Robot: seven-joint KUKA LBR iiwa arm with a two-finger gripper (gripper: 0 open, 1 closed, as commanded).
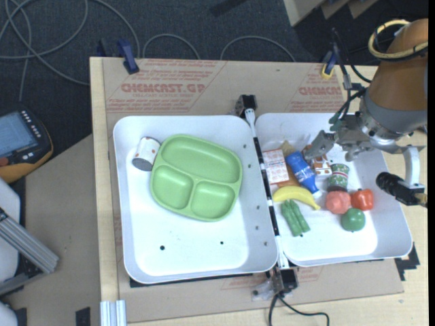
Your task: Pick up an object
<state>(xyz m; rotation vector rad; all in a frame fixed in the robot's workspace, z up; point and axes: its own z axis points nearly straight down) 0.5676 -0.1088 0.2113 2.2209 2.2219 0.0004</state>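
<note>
**Arm over the right bin, nothing lifted that I can see**

From my seat I see the arm (397, 80) reaching in from the right, its orange band high in the frame and its gripper (325, 145) low over the right bin (387, 240). I cannot tell whether the jaws are parted or closed — the wrist hardware hides them from this angle — and I see no item between them.

The pickable items all lie in the right bin, packed toward its left and middle. A blue bottle (301, 170) sits just below the gripper, tilted, with a small red-and-white carton (274, 166) beside it on the left. A banana (296, 195) lies under those, and a green pea pod (295, 217) rests just below the banana, near the bin's left wall. To the right are a small can with a green label (338, 176), a pinkish-red fruit (338, 201), a red pepper (363, 199) and a green round fruit (353, 220), all close together.

The left bin (136, 243) holds a green divided plate (197, 177) — a small tipped-over can (144, 153) lies touching its upper left edge. Both bins sit on the cardboard-covered surface (109, 87).
</note>
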